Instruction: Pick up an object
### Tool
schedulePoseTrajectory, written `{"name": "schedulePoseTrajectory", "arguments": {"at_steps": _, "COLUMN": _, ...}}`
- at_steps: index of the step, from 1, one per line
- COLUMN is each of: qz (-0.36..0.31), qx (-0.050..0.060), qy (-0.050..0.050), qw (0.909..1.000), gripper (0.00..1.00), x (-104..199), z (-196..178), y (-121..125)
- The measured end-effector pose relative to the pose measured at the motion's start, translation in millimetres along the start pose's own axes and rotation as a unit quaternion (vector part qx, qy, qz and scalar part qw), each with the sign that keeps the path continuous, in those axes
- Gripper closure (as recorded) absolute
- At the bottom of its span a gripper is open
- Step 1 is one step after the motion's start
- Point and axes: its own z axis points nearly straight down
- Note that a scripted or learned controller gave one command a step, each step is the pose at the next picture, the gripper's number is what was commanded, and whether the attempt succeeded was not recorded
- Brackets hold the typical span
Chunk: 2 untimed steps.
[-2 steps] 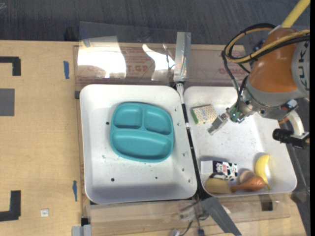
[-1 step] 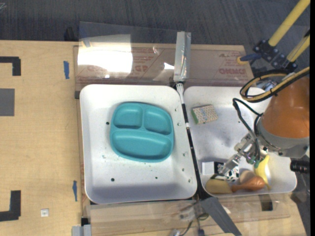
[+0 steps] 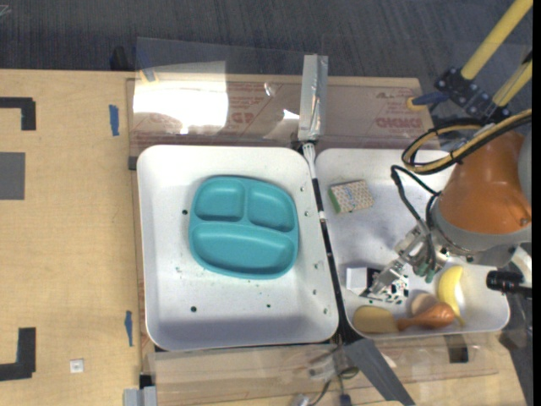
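My gripper (image 3: 389, 283) is low in the right bin (image 3: 385, 227), near its front. It sits over a small black-and-white item (image 3: 394, 293) that it partly hides. Just to its left lies a small white card with a black patch (image 3: 357, 277). In front of it, along the bin's near wall, rest a tan oval piece (image 3: 375, 318) and an orange-brown piece (image 3: 431, 314), with a yellow fruit (image 3: 450, 290) to the right. A speckled green-and-pink pad (image 3: 351, 196) lies at the back of the same bin.
The left bin (image 3: 165, 227) holds a teal divided plate (image 3: 245, 227). A divider wall (image 3: 321, 227) separates the two bins. The arm's orange band (image 3: 486, 193) and its black and yellow cables (image 3: 423, 163) hang over the right bin's right side.
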Motion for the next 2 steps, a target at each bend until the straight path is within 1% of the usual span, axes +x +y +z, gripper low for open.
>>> {"name": "schedulePoseTrajectory", "arguments": {"at_steps": 1, "qz": 0.065, "qx": 0.006, "qy": 0.002, "qw": 0.9979, "gripper": 0.0, "x": -80, "z": -58, "y": -12}}
{"name": "schedulePoseTrajectory", "arguments": {"at_steps": 2, "qz": 0.113, "qx": 0.005, "qy": 0.001, "qw": 0.9936, "gripper": 0.0, "x": -69, "z": 21, "y": 29}}
